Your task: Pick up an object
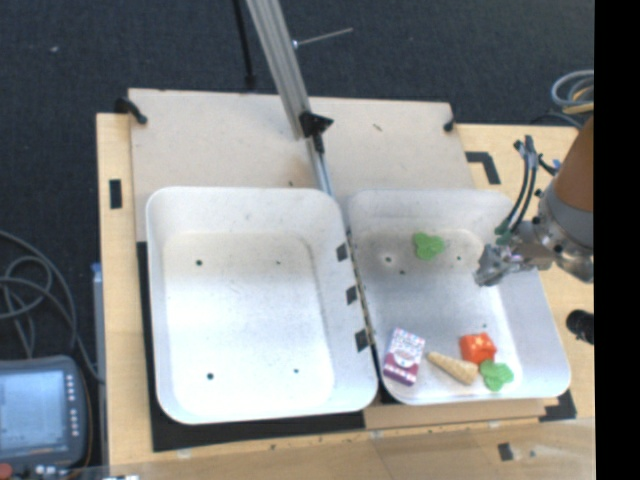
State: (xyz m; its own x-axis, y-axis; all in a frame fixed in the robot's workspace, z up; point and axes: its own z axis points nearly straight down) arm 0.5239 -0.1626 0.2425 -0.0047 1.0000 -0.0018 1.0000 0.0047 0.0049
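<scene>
My gripper hangs over the right bin, near its far right side, and I cannot tell whether it is released or clenched; nothing can be made out in its grasp. The candidate things lie apart from me. A small green piece sits just to my left, toward the bin's far end. Nearer the camera, below my hand, lie a purple-and-white carton, a tan cone, an orange-red block and a second green piece; the cone, block and green piece crowd together (close enough that they may touch). The left bin lies well off to my left.

Risks, as I judge them: a descent from here would meet bare bin floor, since no thing sits directly beneath me. Aiming into the near cluster could nudge a neighbour or catch two at once. The bin's sloped wall beside me may block a finger.

The carton's face carries a printed pattern, too small to read; no brand is legible.
</scene>
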